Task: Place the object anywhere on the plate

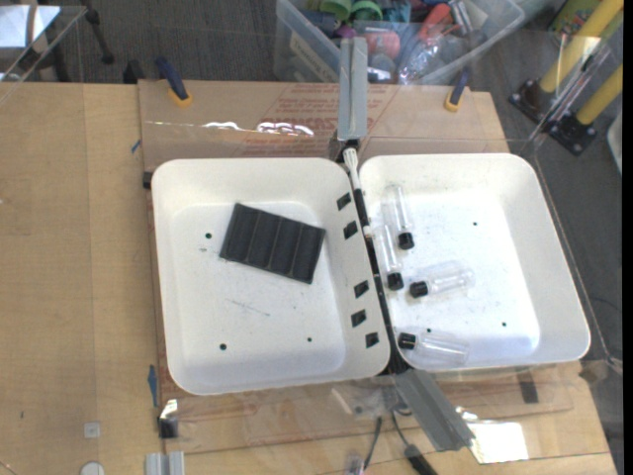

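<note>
1. You find four clear vials with black caps in the right bin (554, 265); one vial (440, 283) lies near its middle.
2. The dark ribbed plate (273, 242) lies in the left bin (188, 344).
3. Expect light, slippery, rolling plastic; grip across the body.
4. With no claw visible here, you have nothing to judge its grasp by.

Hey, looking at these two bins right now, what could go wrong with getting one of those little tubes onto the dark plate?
1. The clear vials are see-through against the white right bin, so a grasp may miss.
2. Several lie close to the divider between the bins, leaving little room beside them.
3. They look round and could roll off the ridged dark plate, which sits tilted in the left bin.
</note>
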